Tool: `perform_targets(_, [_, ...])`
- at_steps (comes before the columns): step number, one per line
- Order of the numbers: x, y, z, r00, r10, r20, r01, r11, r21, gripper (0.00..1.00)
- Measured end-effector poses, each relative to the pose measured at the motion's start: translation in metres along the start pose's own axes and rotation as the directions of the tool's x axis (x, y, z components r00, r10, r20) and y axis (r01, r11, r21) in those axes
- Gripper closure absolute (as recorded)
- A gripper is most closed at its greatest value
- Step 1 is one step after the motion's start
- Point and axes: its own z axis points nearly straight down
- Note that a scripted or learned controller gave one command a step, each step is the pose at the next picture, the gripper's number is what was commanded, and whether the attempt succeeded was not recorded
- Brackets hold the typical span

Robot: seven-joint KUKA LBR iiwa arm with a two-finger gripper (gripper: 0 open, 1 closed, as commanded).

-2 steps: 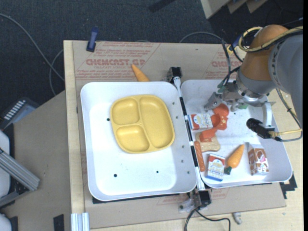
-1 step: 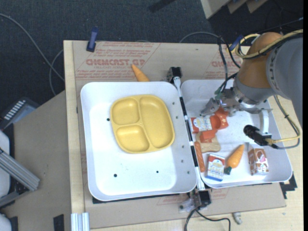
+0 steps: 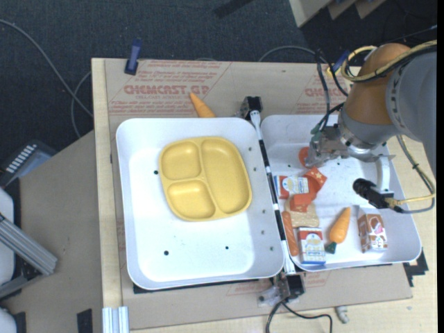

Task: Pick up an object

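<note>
Where the arm [image 3: 388, 96] covers it, a red object [image 3: 306, 157] shows partly.

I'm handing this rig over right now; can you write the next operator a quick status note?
Gripper: low in the right bin, near its upper left, beside a small red item; nothing visibly held.
Right bin items: carrot, brown-and-white carton, small cartons and packets along the left wall.
Left bin: yellow divided plate.
A second carrot lies on the bench behind the left bin.
Done: nothing picked yet.
Left: grasp and lift one object.
</note>
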Motion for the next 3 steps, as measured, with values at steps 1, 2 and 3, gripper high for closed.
perform_targets(1, [0.000,0.000,0.000,1.000,0.000,0.000,0.000,1.000,0.001,0.00])
perform_targets(2, [0.011,-0.018,0.013,1.000,-0.001,-0.003,0.001,1.000,0.010,0.00])
perform_targets(3, [0.011,-0.017,0.002,1.000,-0.001,-0.003,0.001,1.000,0.007,1.00])
